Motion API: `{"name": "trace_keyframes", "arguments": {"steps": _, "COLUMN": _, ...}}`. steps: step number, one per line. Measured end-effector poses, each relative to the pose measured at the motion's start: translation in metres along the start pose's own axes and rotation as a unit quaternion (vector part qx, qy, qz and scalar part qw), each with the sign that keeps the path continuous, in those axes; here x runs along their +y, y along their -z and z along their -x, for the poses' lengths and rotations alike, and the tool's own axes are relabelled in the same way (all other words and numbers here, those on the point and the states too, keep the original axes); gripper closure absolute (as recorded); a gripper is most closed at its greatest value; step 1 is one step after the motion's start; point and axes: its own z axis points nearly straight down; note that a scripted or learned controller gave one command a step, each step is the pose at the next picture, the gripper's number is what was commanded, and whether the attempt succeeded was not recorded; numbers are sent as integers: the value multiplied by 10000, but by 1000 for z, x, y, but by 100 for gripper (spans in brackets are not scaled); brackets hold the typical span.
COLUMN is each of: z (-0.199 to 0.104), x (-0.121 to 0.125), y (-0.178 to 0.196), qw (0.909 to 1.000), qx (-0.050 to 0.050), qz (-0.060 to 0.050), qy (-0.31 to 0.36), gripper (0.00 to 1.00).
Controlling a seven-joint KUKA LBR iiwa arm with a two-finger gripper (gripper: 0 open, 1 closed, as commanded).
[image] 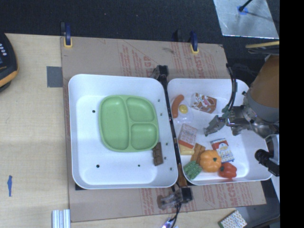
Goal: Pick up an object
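White bins side by side: left bin [80,170] has a green divided plate [128,122]. Right bin [242,177] holds a pumpkin [210,160], red pepper [227,170], sausage [176,105] and snack packets. Gripper [212,126] hangs above it, fingers spread, nothing between them.

Green plate [128,123] in left bin [80,167], gripper [214,126] over right bin [247,175]

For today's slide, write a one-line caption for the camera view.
Gripper poised over the right bin of toy food, beside the left bin holding a green divided plate.
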Motion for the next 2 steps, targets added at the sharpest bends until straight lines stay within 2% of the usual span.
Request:
{"name": "trace_keyframes", "arguments": {"steps": 1, "z": 39, "x": -20, "y": -127, "qw": 10000, "qx": -17, "qz": 37, "qy": -18, "gripper": 0}}
{"name": "trace_keyframes", "arguments": {"steps": 2, "z": 41, "x": -17, "y": -109, "qw": 10000, "qx": -41, "qz": 62, "qy": 10, "gripper": 100}}
